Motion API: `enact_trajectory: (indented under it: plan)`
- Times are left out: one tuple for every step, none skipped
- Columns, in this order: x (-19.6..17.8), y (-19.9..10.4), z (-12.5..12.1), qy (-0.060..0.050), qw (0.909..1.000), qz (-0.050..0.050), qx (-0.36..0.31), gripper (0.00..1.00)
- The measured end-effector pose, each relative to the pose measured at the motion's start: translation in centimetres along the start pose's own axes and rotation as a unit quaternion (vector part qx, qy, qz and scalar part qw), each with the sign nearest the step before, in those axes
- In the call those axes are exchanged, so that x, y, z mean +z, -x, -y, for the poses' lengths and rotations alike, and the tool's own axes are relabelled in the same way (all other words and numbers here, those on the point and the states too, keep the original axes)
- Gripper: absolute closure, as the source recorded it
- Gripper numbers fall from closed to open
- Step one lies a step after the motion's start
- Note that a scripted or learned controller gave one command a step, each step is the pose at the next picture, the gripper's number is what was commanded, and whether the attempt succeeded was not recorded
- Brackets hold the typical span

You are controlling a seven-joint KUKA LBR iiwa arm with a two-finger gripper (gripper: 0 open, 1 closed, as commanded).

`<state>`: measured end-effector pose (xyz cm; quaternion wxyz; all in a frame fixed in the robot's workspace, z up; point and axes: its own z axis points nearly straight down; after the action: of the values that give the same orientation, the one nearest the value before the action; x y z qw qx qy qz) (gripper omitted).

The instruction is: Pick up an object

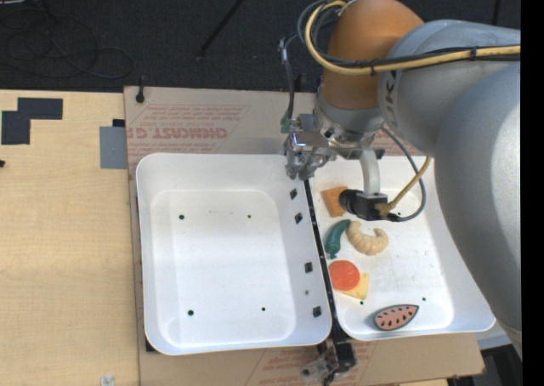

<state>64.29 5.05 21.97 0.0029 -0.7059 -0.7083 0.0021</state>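
Right now your claw (pixel 301 161) sits above the right bin's (pixel 450 312) upper-left corner, and you cannot tell its grip. The croissant (pixel 368 241), tomato (pixel 343 274) and watermelon slice (pixel 395 317) lie lower right.

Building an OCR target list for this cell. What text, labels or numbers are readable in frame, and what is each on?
Large red print on the cardboard sheet, behind the left bin: upside down to the camera and blurred, not readable with confidence.
Smaller red line just above that print: too small to read.
Red print at the cardboard sheet's front edge: partly hidden, unreadable.
Nothing here can be quoted reliably.
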Motion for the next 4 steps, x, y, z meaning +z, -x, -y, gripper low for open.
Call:
enact_trajectory:
  plan:
    - [-16.6, 2.2, -0.1, 0.012, 0.9999, 0.001, 0.0, 1.0]
    - [-7.2, 3.7, 2.9, -0.003, 1.0, 0.001, 0.002, 1.0]
    - [-1.9, -1.6, 1.7, 0.0, 1.0, 0.0, 0.0, 1.0]
    - [1.8, -9.3, -0.1, 0.002, 1.0, 0.0, -0.001, 1.0]
